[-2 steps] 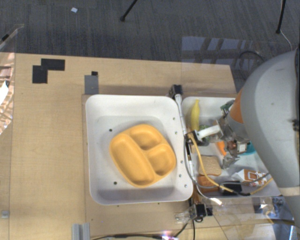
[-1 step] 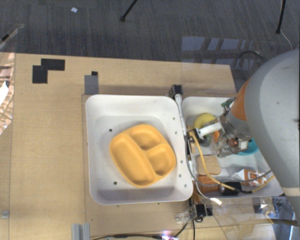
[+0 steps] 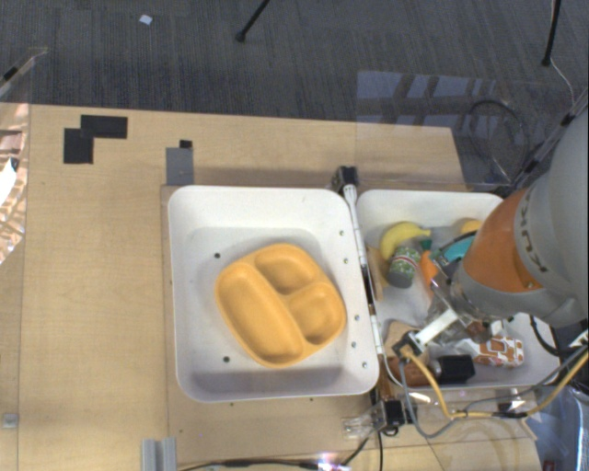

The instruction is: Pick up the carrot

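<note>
carrot (image 3: 428, 268) in right bin (image 3: 373, 216), beside arm (image 3: 515, 248)

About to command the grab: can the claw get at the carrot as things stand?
Probably yes. The carrot lies in the right bin beside the arm's wrist, its orange end uncovered, though the arm hides the rest and other items crowd it.

Floor: dark grey ribbed carpet (image 3: 276, 55) runs along the top, with thin black stand legs (image 3: 253, 23) on it.
Surface: pale wood (image 3: 92, 304), evenly lit.
Markings: black tape blocks (image 3: 92, 136) near the surface's upper left corner.
</note>
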